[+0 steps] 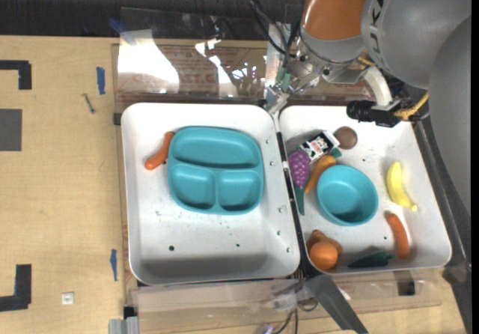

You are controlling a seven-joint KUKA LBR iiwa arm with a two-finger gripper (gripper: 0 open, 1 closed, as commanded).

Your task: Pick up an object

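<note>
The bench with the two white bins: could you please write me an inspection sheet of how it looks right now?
Surface: left bin and right bin side by side on a wooden bench.
Job's things: right bin holds teal bowl, banana, grapes, orange, sausage.
Clutter: teal divided plate and an orange sausage in left bin.
Hand: hand above the bins' far edge; nothing seen held.
Cables: black cables by the wrist.
Surroundings: blue tape marks.

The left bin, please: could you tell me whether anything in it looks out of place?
One thing: an orange sausage-like piece lies outside the teal divided tray, wedged against its left edge on the left bin floor, while the tray's compartments hold nothing. Dark specks dot the floor below the tray.
</note>
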